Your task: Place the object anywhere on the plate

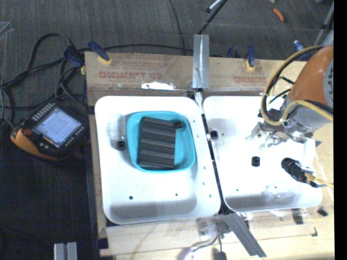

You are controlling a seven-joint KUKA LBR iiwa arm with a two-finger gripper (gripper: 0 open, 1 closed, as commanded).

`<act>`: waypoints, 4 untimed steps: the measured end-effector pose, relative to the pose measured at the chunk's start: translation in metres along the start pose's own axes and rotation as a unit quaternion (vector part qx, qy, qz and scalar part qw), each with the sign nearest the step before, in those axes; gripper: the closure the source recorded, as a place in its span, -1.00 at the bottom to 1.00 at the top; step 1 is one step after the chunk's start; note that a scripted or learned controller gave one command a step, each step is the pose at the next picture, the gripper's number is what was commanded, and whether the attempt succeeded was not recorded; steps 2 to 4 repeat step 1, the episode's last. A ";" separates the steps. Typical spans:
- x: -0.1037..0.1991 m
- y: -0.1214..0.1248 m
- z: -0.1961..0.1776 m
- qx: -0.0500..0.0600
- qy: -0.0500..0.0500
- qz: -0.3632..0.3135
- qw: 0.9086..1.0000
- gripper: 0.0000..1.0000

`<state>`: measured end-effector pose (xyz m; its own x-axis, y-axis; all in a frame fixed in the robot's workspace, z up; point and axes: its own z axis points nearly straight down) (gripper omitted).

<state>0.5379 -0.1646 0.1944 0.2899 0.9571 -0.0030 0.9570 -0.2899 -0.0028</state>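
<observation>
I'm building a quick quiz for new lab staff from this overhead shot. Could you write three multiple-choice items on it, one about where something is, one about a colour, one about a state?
1. Where does the dark ridged object lie?
A. On the plate in the left bin
B. On the floor of the right bin
C. On the bench outside both bins

2. What colour is the plate?
A. Red
B. Light blue
C. Yellow

3. How does the ridged object sit on the plate?
A. Lying flat within the plate's rim
B. Standing on end
C. Hanging half off the plate

Answers:
1. A: the ridged block rests on the plate inside the left bin, while the end effector is over the right bin.
2. B: the rim around the block is light blue.
3. A: its ridged face points up and blue rim shows around it.
</observation>
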 end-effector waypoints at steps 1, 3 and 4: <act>0.000 0.000 0.000 0.000 0.000 0.000 1.000 -1.00; 0.000 0.000 0.000 0.000 0.000 0.000 1.000 -1.00; 0.000 0.000 0.000 0.000 0.000 0.000 1.000 -1.00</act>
